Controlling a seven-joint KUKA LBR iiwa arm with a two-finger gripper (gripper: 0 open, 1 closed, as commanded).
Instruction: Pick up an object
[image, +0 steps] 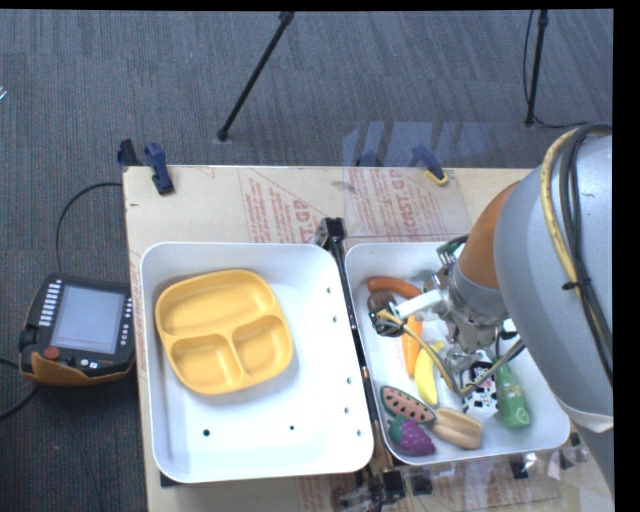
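Reaching into the right bin (552, 425), the gripper (465, 365) hangs low among toy foods.
Nothing looks lifted yet: banana (426, 380), carrot (411, 345) and watermelon slice (407, 404) lie below; whether the pincer is spread or pinching, I cannot tell.

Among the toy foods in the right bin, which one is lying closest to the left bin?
The watermelon slice, red with black seeds, at the right bin's lower left. The grapes and bread roll lie further right.

Divided tray (223, 330) in left bin (180, 450), toy foods (435, 400) in right bin (545, 430), pendant (80, 330) left of bench (290, 200).
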